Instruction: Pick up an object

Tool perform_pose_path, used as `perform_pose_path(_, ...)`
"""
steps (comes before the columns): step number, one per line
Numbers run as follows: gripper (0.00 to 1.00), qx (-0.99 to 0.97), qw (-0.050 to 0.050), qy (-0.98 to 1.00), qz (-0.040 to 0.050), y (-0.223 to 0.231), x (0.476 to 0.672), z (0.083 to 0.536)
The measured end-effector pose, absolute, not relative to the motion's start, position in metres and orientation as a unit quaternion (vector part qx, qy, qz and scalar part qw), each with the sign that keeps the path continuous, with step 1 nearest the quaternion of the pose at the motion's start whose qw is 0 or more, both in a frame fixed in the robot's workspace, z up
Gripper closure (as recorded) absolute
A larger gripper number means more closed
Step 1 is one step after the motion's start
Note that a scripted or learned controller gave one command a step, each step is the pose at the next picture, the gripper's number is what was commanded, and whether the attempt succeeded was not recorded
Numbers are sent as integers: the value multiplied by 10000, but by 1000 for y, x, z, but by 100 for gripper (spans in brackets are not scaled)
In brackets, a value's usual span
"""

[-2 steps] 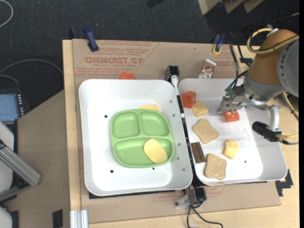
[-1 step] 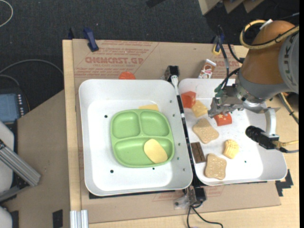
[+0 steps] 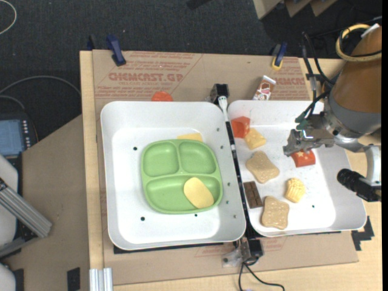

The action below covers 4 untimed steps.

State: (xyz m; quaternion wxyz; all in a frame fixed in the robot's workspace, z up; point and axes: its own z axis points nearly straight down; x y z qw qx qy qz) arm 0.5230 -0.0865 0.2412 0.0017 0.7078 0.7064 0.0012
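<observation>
**Red block under the gripper, right bin**

Poised low over the right bin [image 3: 339, 217], at its right-hand middle: gripper [image 3: 301, 145], directly above a small red block [image 3: 305, 158]. Block partly covered from the far side by the gripper body; near half showing on the bin floor. Cannot tell whether touching or just above, nor how the fingers stand, masked as they are by the grey housing.

Probably a toy food piece, judging by its neighbours: light, stiff, smooth-skinned, likely a bit slippery. Not fragile. Best taken across two flat opposite sides, squarely and low, so as not to squirt out sideways. Room enough round it: corn [image 3: 295, 190] near and slightly left, tan bread slice [image 3: 262, 166] well to the left, neither touching.

Elsewhere in the right bin: a red cube [image 3: 240, 127] and a yellow wedge [image 3: 254, 139] at the far left, a brown bar [image 3: 251, 194] by the left wall, toast [image 3: 274, 213] at the near side.

Left bin [image 3: 121, 162]: green tray [image 3: 159, 161] with a yellow oval [image 3: 198, 192] in its near compartment.
</observation>
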Motion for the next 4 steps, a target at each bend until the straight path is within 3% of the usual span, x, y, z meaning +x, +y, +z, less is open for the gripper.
perform_pose_path(1, 100, 7043, 12, 7099, 19, -17, 577, 227)
perform_pose_path(2, 0, 7068, 7, 7074, 5, -21, 574, 227)
perform_pose_path(3, 0, 7101, -36, 7041, -33, -93, 515, 182)
perform_pose_path(4, 0, 7096, -25, 7046, -21, -152, 494, 79)
